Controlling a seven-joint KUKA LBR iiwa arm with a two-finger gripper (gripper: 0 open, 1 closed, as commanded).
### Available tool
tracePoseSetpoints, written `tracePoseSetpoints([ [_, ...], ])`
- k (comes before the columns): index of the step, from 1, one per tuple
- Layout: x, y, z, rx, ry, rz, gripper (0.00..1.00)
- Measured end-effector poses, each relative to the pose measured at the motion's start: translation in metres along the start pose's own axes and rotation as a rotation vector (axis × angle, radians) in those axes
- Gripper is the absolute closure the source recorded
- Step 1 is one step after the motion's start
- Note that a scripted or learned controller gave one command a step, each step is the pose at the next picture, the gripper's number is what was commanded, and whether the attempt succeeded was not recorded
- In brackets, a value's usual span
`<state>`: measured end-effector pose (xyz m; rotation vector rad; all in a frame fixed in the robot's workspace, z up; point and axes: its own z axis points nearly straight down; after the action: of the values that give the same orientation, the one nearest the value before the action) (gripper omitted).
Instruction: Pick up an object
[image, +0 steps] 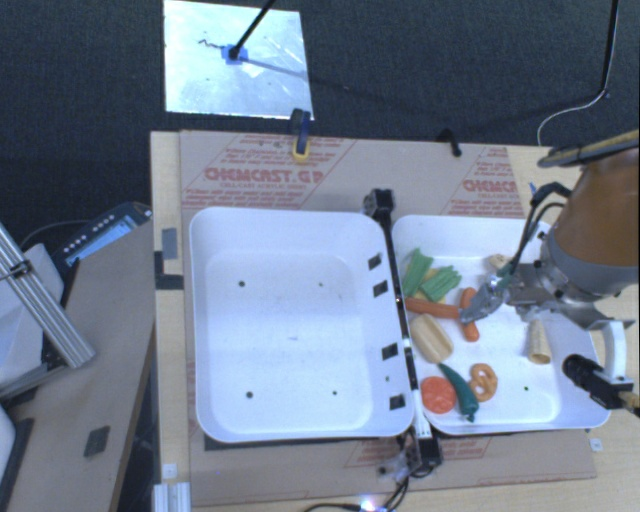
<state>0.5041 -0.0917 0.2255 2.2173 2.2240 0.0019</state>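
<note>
While the arm reaches in from the right, the bench reads left to right as follows.

Left bin (290, 330): white, shallow, on the left half of the bench; its floor shows only a few small dark dots.

Divider (392, 300): dark strip with black clips where the two bins meet.

Right bin (520, 400): white, holds all the loose items, grouped toward its left and middle.

Green pieces (428, 276): leafy toy vegetables at upper left of the right bin, near the divider.

Carrot (432, 308): orange, lying roughly crosswise just below the green pieces; its right end runs toward the gripper tip.

Bread roll (432, 340): tan, oval, just below the carrot.

Tomato (437, 395): red, round, at lower left of the right bin.

Green pepper (460, 390): dark green, elongated, lying against the tomato's right side.

Pretzel (483, 381): small, tan-orange, just right of the pepper.

Orange piece (469, 310): small, reddish orange, right at the gripper tip; contact cannot be told.

Gripper (487, 299): low over the middle of the right bin, pointing left; whether it is spread or closed cannot be told, nor whether it grips anything.

Tan stick (539, 341): pale, cylindrical, right of centre, below the wrist.

Arm (598, 230): grey with an orange band, over the right bin's right side.
</note>
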Motion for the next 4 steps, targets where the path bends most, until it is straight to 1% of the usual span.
tracePoseSetpoints([
  [1, -0.002, 0.058, 0.062, -0.001, -0.001, -0.004, 0.00],
  [2, -0.072, 0.057, 0.145, 0.004, -0.002, 0.006, 0.00],
  [3, -0.032, 0.159, 0.145, 0.049, 0.011, 0.006, 0.00],
  [4, -0.033, 0.164, 0.131, 0.006, 0.001, -0.002, 1.00],
])
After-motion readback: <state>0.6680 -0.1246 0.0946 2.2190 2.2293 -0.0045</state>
